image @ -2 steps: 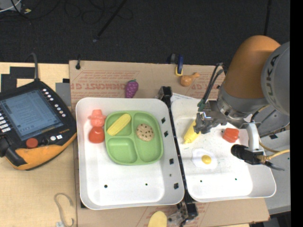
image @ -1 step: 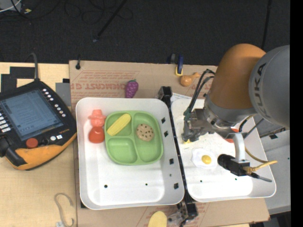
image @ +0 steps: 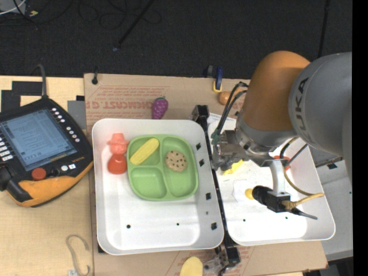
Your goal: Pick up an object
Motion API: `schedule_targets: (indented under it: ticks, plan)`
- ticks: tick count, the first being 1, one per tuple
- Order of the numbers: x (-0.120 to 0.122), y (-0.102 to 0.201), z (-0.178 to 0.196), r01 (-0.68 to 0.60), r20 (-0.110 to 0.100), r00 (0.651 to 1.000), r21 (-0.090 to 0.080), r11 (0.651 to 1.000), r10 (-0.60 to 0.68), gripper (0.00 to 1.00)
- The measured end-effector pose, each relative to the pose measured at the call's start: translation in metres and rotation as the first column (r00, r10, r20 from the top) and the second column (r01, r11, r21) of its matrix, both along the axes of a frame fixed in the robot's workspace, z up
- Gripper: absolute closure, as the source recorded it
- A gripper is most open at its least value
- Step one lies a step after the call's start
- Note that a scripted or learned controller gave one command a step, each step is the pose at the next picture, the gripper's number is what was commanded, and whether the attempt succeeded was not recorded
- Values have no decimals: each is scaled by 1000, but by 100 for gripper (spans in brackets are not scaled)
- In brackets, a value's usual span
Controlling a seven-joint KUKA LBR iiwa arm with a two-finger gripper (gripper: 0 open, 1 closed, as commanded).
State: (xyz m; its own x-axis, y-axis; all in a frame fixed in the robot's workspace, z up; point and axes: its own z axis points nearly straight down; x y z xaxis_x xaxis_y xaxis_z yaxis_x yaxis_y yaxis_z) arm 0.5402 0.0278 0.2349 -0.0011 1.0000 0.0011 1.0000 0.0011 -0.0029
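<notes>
From the camera view above the counter, the arm [image: 299, 102] reaches in from the right and hangs low over the right bin [image: 313, 223], its bulk covering most of that bin's upper half. The hand [image: 225, 154] sits near the bin's left wall, close to the divide between the two bins; whether it is released or clenched I cannot tell. Just beside it lies a yellow object [image: 233, 168], partly hidden, which looks like the likeliest thing to be picked, since the arm is lowered right over it.

The left bin [image: 109, 223] holds a green tray [image: 150, 188] with a corn cob [image: 143, 150] and a cookie [image: 176, 160] sorted into separate compartments. A red figure [image: 117, 154] stands outside the tray at its left edge, well apart from the arm.
</notes>
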Motion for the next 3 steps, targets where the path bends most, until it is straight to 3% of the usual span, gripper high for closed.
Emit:
schedule_targets:
  ticks: [1, 3]
  plan:
    - [-4, -2, -18, 1, -3, 1000, -2, 1000, -1, 100]
    - [-5, 6, -2, 2, 1, 1000, -1, 1000, -2, 100]
